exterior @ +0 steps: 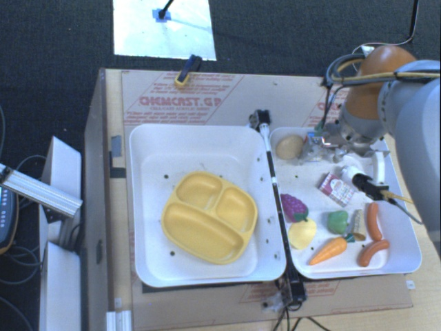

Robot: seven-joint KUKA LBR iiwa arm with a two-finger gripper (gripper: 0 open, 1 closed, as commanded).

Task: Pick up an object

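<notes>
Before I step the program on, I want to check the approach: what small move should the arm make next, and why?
Probably a short drop onto the round beige bread roll. The gripper hangs low in the right white bin, just beside the roll, and nothing shows between its fingers. The other toys lie farther toward the bin's near side.

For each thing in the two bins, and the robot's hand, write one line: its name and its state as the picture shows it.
yellow tray: flat, right way up, in the left bin
carrot: lying in the right bin
sausages: lying near the right edge
purple grapes: beside the divider
beige round piece: at the far corner
hand: low, beside the beige round piece
</notes>
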